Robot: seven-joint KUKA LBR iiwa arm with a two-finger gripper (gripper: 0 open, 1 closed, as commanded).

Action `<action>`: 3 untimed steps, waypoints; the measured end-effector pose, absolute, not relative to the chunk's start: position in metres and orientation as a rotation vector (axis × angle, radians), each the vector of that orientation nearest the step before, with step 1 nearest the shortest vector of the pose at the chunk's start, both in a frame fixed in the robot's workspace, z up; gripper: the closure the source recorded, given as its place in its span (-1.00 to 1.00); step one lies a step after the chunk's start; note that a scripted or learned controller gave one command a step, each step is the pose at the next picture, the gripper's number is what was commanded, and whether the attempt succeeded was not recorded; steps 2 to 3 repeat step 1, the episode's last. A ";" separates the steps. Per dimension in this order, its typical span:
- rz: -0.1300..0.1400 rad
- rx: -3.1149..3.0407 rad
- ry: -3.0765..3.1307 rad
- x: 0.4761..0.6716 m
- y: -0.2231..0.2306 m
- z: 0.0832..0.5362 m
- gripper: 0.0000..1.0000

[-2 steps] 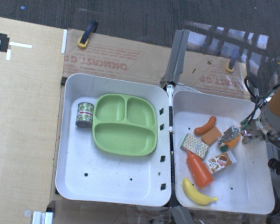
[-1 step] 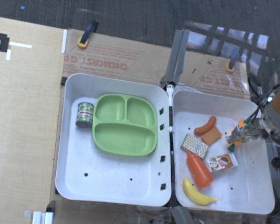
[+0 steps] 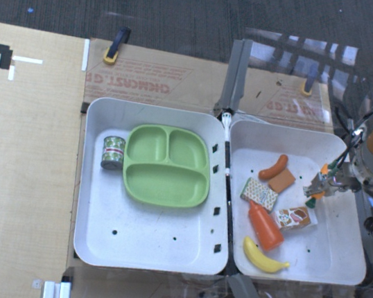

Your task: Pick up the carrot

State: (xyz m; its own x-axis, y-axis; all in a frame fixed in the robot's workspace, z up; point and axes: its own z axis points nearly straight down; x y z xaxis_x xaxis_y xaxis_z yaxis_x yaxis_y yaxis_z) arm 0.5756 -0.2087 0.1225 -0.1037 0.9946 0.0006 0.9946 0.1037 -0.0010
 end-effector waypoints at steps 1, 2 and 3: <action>0.000 -2.009 -2.417 0.629 -0.162 0.203 1.00; 0.000 -2.009 -2.417 0.629 -0.162 0.203 1.00; 0.000 -2.009 -2.417 0.629 -0.162 0.203 1.00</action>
